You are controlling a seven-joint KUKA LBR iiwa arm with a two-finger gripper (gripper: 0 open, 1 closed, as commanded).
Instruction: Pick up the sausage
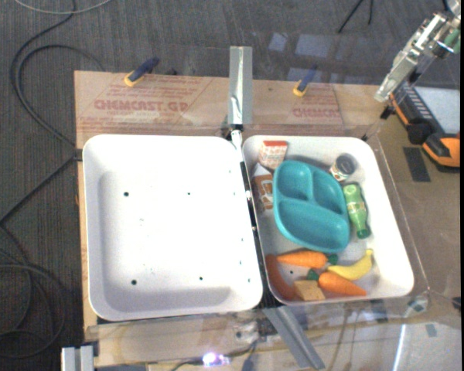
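The sausage (pixel 278 274), as best I can judge, is the reddish-brown piece just below the teal divided plate (pixel 309 207), against the left wall of the right bin (pixel 394 230). The tool (pixel 416 52) hangs well up and to the right of the plate, outside the bin; whether it is clenched or released cannot be told from here.

Risks, as I judge them: the sausage lies half tucked under a carrot (pixel 301 259) and close to the wall, so a descent could strike the wall or catch the carrot instead. A tan block (pixel 310 291) sits just beside it and could be pinched along with it. The plate's rim crowds the approach from above.

Counted: two bins, the left bin (pixel 170 222) beside the plate's bin; one plate; two carrots, the second (pixel 342 285) below the plate; one banana (pixel 354 267); one green bottle (pixel 356 210); one small can (pixel 345 165); one carton (pixel 272 154); one tan block; one sausage.
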